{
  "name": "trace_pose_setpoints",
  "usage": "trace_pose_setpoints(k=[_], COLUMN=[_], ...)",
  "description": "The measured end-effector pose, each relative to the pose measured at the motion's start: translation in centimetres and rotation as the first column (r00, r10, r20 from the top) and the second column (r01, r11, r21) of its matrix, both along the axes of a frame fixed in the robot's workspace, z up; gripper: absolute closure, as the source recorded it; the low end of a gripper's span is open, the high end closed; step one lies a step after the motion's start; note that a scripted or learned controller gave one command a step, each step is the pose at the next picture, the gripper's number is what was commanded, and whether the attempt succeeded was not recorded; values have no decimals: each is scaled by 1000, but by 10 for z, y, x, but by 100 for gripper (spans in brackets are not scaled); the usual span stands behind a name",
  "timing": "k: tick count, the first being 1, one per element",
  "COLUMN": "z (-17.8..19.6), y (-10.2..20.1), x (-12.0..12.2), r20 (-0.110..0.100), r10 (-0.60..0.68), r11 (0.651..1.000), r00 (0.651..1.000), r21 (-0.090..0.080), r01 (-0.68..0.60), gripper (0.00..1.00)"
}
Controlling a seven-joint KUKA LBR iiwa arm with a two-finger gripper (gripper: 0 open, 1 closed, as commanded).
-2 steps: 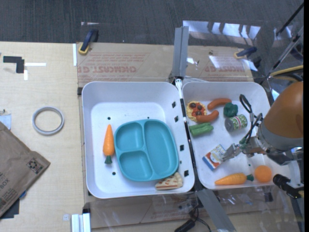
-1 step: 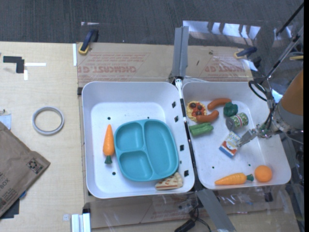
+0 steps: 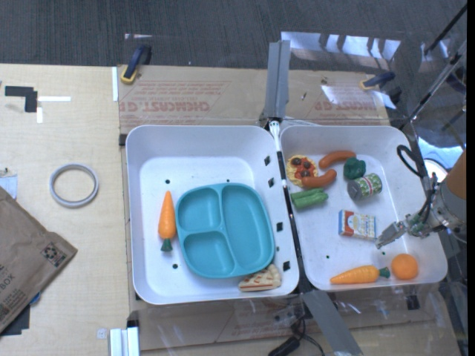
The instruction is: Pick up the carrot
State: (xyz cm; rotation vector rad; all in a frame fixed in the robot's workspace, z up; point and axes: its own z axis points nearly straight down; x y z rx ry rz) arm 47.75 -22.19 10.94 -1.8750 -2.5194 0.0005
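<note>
camera view is showing the grey two-finger gripper (image 3: 392, 232) hanging low by the right bin's (image 3: 386, 136) right wall, whether parted or closed being impossible to tell. an orange plastic carrot with a green stub (image 3: 359, 274) is lying just in front-left of it, along the front edge, beside a round orange fruit (image 3: 404, 266). another orange carrot (image 3: 167, 217) is sitting in the left bin (image 3: 193, 136), well apart.

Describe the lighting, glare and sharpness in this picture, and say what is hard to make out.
Camera view: light is even and soft, with faint shadows under the blue tray and both carrots. Bright glare streaks the clear sheet at upper right. The bins are fairly sharp; the gripper at the right is small and blurred.
</note>
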Motion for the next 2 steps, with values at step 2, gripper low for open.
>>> trace_pose_setpoints(k=[2], z=[30], y=[25], x=[0], r20=[1], r10=[-119], r11=[993], r00=[993], r21=[-1], r01=[119], gripper=[0])
